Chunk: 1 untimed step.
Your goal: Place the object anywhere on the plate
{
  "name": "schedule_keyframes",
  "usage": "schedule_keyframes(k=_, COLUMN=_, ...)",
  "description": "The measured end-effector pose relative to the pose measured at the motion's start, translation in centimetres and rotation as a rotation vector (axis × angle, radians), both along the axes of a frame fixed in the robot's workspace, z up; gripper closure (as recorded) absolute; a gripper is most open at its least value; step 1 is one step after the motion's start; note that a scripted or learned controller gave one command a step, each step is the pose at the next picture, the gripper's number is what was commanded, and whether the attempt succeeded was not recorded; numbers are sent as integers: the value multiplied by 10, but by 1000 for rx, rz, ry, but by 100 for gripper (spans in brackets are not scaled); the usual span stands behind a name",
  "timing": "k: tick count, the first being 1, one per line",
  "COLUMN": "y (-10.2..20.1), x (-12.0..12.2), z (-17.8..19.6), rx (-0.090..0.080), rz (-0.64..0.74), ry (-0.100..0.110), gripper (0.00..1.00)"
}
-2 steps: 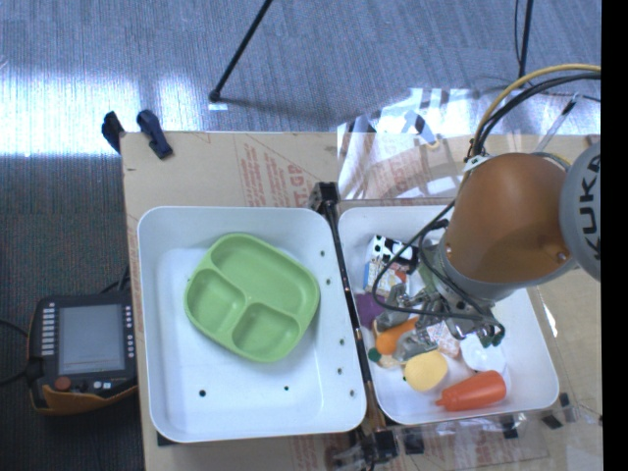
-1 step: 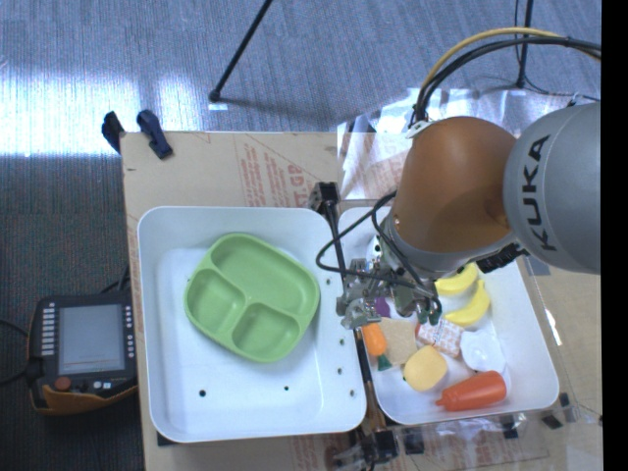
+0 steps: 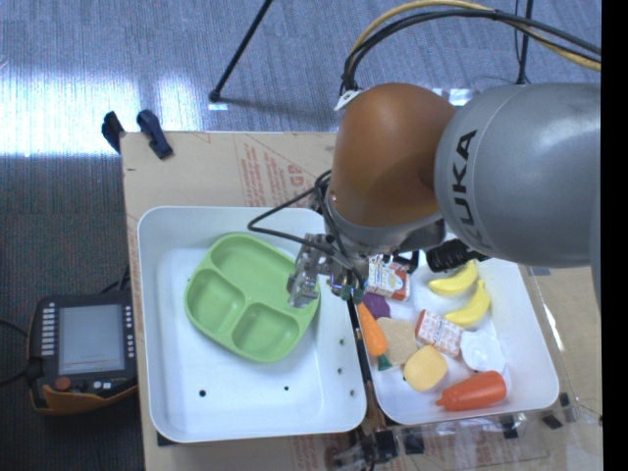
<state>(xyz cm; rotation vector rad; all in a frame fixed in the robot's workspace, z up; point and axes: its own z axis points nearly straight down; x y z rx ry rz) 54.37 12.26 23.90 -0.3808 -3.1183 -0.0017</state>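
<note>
A light green plate (image 3: 231, 283) with three compartments lies tilted in the left white bin (image 3: 177, 400). My gripper (image 3: 319, 279) hangs low over the plate's right rim, close to the wall between the two bins. The big orange and grey wrist above hides most of it. I see no toy food on the plate. In the right bin (image 3: 535, 366) lie several toy foods: two bananas (image 3: 457, 281), a carrot (image 3: 371, 332), a red and white carton (image 3: 387, 279) and a red-orange bottle shape (image 3: 473, 391).
A tan cookie (image 3: 398, 338), a yellow round piece (image 3: 424, 369), a pink wafer (image 3: 439, 331) and a white piece (image 3: 481, 351) crowd the right bin. A teach pendant (image 3: 86, 346) rests on the floor at left. Cables loop above the arm.
</note>
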Motion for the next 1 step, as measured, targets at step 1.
schedule_keyframes(k=1, y=91, x=-24, z=33, rx=2, rz=90, ry=-1, gripper=100)
